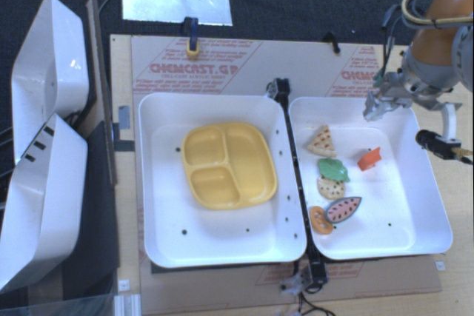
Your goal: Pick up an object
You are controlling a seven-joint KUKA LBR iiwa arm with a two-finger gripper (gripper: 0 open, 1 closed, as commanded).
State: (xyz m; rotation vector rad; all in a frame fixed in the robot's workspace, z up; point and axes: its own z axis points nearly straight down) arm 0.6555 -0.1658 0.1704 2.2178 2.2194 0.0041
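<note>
Nearest the camera, along the front of the table (222, 74), sit 2 shallow white bins side by side. In the right bin (415, 226) I count 6 small toy food pieces. Closest to the front lie 1 orange round slice (321, 220) and 1 watermelon slice (344, 209), touching each other. Just behind them is 1 tan speckled round piece (330, 189), with 1 green leaf piece (334, 170) overlapping its far edge. Farther back sits 1 tan pizza-like wedge (321, 141), and to the right, apart from the rest, 1 small red-orange piece (369, 158). The left bin (163, 233) holds 1 yellow tray (228, 163) with 3 compartments, lying flat near the middle. At the far right corner of the right bin my hand (376, 109) hovers over the rim, well apart from all 6 pieces and with nothing between its fingers; whether they stand apart or together I cannot tell. Farthest back, 1 yellow clamp (192, 41) grips the table's far edge.
</note>
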